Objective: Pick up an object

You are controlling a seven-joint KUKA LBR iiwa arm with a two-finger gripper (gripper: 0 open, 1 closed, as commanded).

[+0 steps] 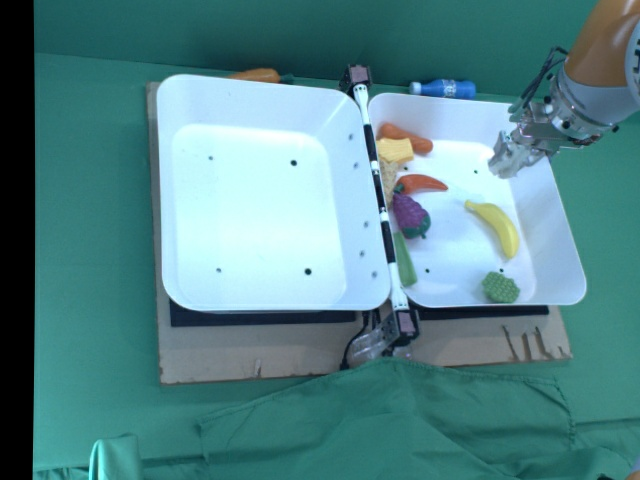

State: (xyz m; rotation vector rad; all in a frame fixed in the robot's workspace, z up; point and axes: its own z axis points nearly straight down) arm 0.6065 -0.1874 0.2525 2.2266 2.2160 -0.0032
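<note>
A green cloth-covered bench point(90, 218) carries a flat brown cardboard sheet point(250, 363), and on that sit two shallow white plastic bins side by side. The left bin point(180, 118) is the larger-looking one, with a few small dark holes in its floor. The right bin point(560, 268) holds the toys. A black-and-white striped bar point(372, 158) runs along the seam between the bins.

The grey arm with its orange band point(608, 28) reaches in from the upper right. Its two-finger gripper point(508, 160) hangs over the upper right part of the right bin, above bare white floor and apart from every toy. Whether it is apart or together I cannot tell from this slant; nothing shows between its tips.

In the right bin, a yellow plastic banana point(496, 226) lies near the middle right, below the gripper. A purple bunch of toy grapes point(410, 214) sits by the left wall, with a long green toy vegetable point(405, 260) just below it. An orange-red toy carrot point(422, 182) lies above the grapes, a yellow toy block point(394, 150) above that, and an orange-red oval toy point(408, 138) touching the block. A bumpy green round toy point(500, 287) rests near the lower right corner.

Behind the bins lie a small blue toy bottle point(445, 89) and an orange toy point(255, 74).
</note>
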